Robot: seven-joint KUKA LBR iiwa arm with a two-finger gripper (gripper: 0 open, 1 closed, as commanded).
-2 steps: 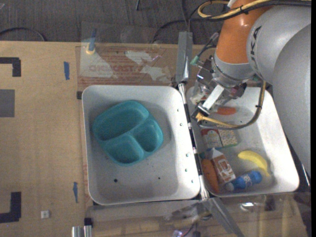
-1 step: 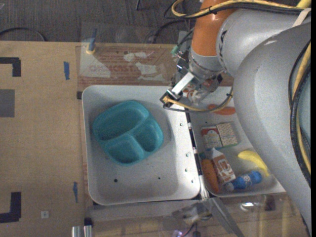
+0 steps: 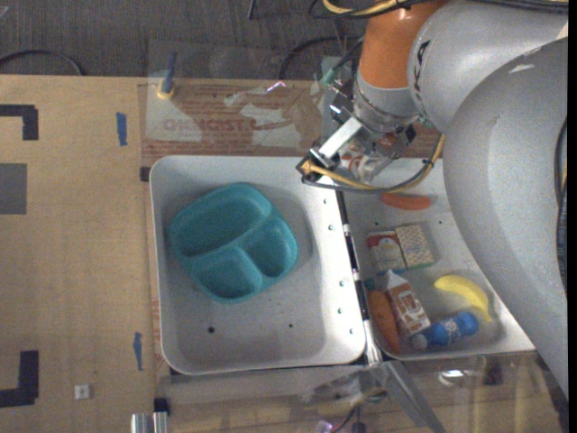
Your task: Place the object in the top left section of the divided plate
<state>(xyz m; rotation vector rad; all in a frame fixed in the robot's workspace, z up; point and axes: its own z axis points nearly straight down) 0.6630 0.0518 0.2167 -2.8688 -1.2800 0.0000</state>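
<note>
Divided plate (image 3: pixel 233 240), teal and three-sectioned, lies flat in the left bin (image 3: pixel 270 327). We see it toward that bin's upper-left part, turned at an angle to the walls, with all three compartments showing their teal floors.

The gripper (image 3: pixel 359 165) hangs beyond the plate's upper-right side, over the far end of the ridge where the two bins meet, well apart from the plate. We cannot tell whether the gripper is released or clenched, nor whether anything is caught in it, as that spot is too cluttered and blurred. The arm (image 3: pixel 505 152) with its orange band comes in from the right and covers much of the right bin (image 3: pixel 451 237).

In the right bin we see:
- an orange carrot-like piece (image 3: pixel 406 201) near the far wall
- two small boxes (image 3: pixel 401 247) just beside each other
- a red and white carton (image 3: pixel 408 307) lower down, with an orange item (image 3: pixel 383 321) along the bin's left wall beside it
- a yellow banana (image 3: pixel 464 296) and a blue object (image 3: pixel 453 328) near the bottom corner

The tan bench (image 3: pixel 72 242) around the bins carries blue tape strips (image 3: pixel 122 129) and black markings (image 3: pixel 22 120).
</note>
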